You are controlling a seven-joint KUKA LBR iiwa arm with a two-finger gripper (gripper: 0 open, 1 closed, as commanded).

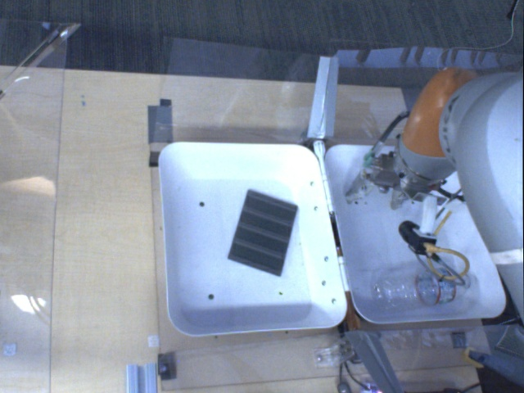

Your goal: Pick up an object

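A dark grey ribbed rectangular block (263,232) lies flat near the middle of the left bin (188,301). A clear plastic bottle (407,290) lies on its side near the front edge of the right bin (360,244). My gripper (361,183) hangs over the back left part of the right bin, close to the wall between the bins. It is well apart from the bottle and the block. The grey wrist with its orange band (427,121) covers the bin's back right part.
A black and yellow cable (428,248) loops down from the wrist over the right bin, just above the bottle. A metal divider post (322,97) stands behind the gap between the bins. Bare wooden bench lies to the left.
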